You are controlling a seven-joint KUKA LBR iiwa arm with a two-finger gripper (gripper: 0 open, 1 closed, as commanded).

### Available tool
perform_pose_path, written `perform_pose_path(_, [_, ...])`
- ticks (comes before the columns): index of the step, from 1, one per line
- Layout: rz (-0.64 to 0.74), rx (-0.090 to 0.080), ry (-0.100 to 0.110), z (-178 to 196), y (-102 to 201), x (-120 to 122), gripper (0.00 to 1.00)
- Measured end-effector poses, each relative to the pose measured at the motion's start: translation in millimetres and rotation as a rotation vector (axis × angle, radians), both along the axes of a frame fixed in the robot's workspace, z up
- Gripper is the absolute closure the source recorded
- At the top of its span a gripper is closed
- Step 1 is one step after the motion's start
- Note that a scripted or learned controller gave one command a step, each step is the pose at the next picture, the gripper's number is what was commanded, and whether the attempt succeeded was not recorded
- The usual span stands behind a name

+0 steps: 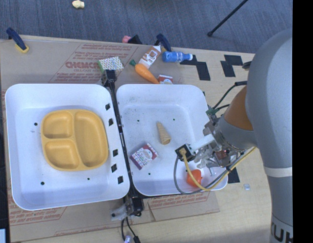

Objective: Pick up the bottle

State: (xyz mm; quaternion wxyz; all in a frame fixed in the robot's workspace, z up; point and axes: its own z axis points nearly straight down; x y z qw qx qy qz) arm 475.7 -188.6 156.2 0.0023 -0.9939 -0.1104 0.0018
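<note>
Camera view: the gripper (pixel 211 161) sits low over the near right corner of the right bin (pixel 146 97); its grip state cannot be determined. An orange bottle (pixel 193 177) lies in that corner, just beside the gripper.

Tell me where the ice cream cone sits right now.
The ice cream cone lies near the middle of the right bin, just up and right of the small red-and-white carton and left of the gripper.

Robotics lab, cardboard-covered bench (pixel 70 65), two white bins (pixel 14 151), tripod leg (pixel 237 9) on grey carpet (pixel 146 9)
</note>
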Motion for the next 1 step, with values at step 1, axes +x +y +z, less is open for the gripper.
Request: perform_pose_path(1, [-0.002,0.002,0.002,15.2,60.1,0.0,1.00])
